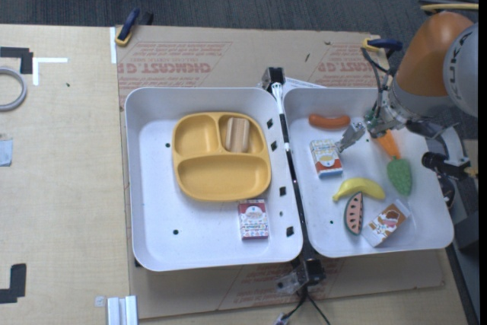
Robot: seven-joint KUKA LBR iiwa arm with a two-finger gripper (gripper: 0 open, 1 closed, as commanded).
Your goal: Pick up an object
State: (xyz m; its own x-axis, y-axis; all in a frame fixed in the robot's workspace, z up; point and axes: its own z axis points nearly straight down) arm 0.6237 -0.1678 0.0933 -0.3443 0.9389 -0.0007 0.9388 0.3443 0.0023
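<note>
A: Arm pose?

B: Arm [441,57] reaches in from the right, orange band over the far right corner of the right bin [434,236]. The wrist slants down and left into that bin. The gripper [351,136] sits low in the bin's upper middle, tip pointing down-left.

A: Claw state?

B: Cannot tell. Its tip reads as one dark grey wedge, and the gap is not resolved. Nothing is visibly between the tips.

A: What is nearest it?

B: The carton [326,158], a small white and blue box lying flat, just below-left of the tip; touching or not, cannot tell. The sausage [329,120] lies just above-left, near the bin's far wall. The carrot [389,144] is just right of the gripper, partly under the wrist.

A: Rest of the right bin?

B: Banana [359,187] in the middle, with the melon slice [354,213] just below it. Green veg [400,176] lies to the right, below the carrot. White packet [386,223] sits near the front right corner, beside the melon slice.

A: Left bin?

B: Left bin [144,186] holds a yellow tray [221,175] with three compartments. A tan block [237,135] stands in the upper right one. A red box [253,220] lies flat just in front of the tray. All are well apart from the gripper.
</note>
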